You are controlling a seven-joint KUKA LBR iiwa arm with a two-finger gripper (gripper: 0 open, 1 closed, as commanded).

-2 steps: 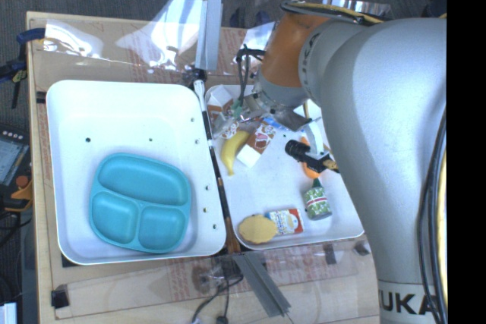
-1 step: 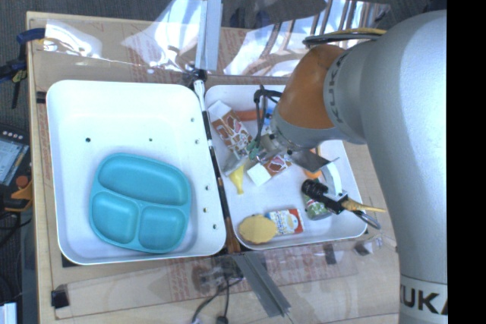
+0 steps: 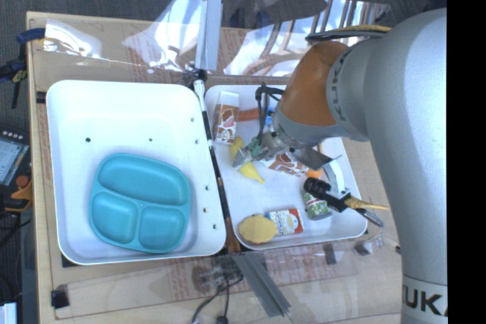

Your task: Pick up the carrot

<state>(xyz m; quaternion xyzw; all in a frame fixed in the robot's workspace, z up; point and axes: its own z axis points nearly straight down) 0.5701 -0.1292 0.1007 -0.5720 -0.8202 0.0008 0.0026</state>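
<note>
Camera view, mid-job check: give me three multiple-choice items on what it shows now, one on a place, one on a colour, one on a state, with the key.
1. Where does the blue divided tray lie?
A. In the left bin
B. In the right bin
C. On the bench outside both bins

2. What colour is the band above the arm's wrist?
A. Green
B. Orange
C. Blue

3. How does the gripper stand?
A. Parked over the left bin
B. Raised outside both bins
C. Reached down among the items in the right bin

Key: 1 A, the tray sits in the left bin's lower half. 2 B, the band is plainly orange. 3 C, the gripper is low, beside a small yellow item in the right bin.
</note>
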